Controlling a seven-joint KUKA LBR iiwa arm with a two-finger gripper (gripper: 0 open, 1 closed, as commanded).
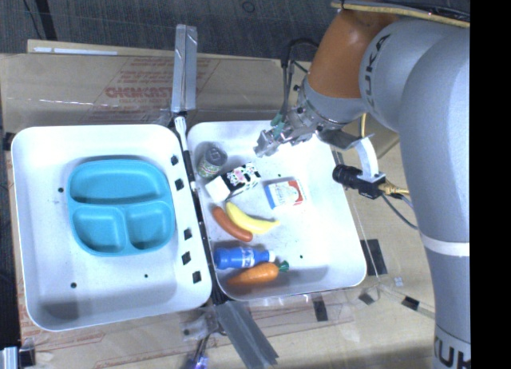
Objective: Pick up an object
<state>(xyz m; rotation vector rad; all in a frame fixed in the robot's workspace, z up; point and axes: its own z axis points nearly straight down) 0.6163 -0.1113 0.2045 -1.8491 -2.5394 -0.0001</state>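
Two shallow white bins sit side by side on the bench: the left bin point(32, 200) holds a blue sectioned tray point(120, 204) with three compartments, and the right bin point(339, 236) holds a scatter of small things. Along that bin's left side, from far to near, lie a small can point(211, 158) on its side, a black-and-white patterned block point(241, 176) with a white piece point(216, 189) just beside it, a red sausage-shaped toy point(231, 224) touching a yellow banana point(249, 219), a blue bottle point(239, 258) lying flat, and an orange carrot point(254, 274) just below the bottle near the front wall. A small white and red carton point(285, 192) lies flat toward the middle of the bin, apart from the banana. The grey arm point(415, 96), with its orange band point(343, 52) above the wrist, reaches in from the right, and the gripper point(267, 142) hangs over the far part of the right bin, above and to the right of the can and beyond the carton. Nothing shows between its tips, and every object rests on the bin floor; whether the jaws stand wide or narrow I cannot tell from this angle. A black cable fitting point(358, 180) hangs from the arm over the bin's right rim.
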